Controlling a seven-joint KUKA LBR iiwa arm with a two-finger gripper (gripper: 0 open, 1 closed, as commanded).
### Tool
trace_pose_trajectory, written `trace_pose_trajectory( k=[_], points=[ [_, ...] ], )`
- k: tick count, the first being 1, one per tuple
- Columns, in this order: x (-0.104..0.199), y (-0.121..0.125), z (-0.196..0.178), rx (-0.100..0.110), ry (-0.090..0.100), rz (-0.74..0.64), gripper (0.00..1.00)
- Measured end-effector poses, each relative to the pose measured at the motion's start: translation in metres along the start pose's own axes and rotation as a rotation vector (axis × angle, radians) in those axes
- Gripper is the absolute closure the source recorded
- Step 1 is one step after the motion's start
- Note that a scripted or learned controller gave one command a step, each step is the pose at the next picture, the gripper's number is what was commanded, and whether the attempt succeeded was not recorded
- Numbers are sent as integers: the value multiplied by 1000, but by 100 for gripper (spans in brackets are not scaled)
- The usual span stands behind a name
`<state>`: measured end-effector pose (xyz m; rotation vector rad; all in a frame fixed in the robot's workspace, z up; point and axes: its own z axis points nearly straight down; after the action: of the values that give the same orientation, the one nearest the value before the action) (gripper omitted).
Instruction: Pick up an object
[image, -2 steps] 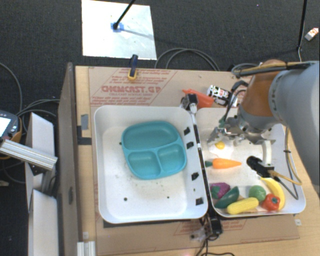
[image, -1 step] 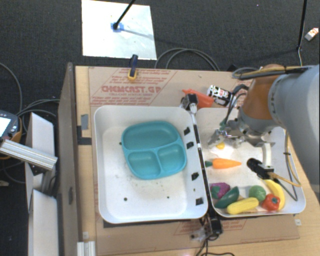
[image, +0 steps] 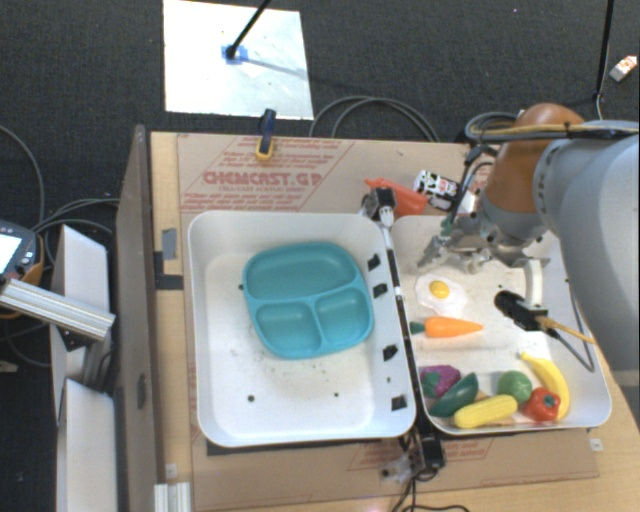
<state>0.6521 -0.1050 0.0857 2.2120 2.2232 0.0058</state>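
Bench carries two white bins side by side. The left bin holds a teal divided plate at its centre.

The grey arm comes in from 3 o'clock, and its hand hangs over the 12 o'clock end of the right bin, spread and with nothing between its tips. Toy food lies below it in that bin. A fried egg is just under the hand toward 6 o'clock, and a carrot lies crosswise below the egg. The rest crowd the 6 o'clock end: a purple piece, a green pod, a corn cob, a green ball, a banana and a red tomato.
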Motion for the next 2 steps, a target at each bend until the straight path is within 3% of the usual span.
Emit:
trace_pose_trajectory(
  k=[1,2],
  points=[
    [13,-32,1,8,2,3,0],
    [12,-35,1,6,1,3,0]
  ],
)
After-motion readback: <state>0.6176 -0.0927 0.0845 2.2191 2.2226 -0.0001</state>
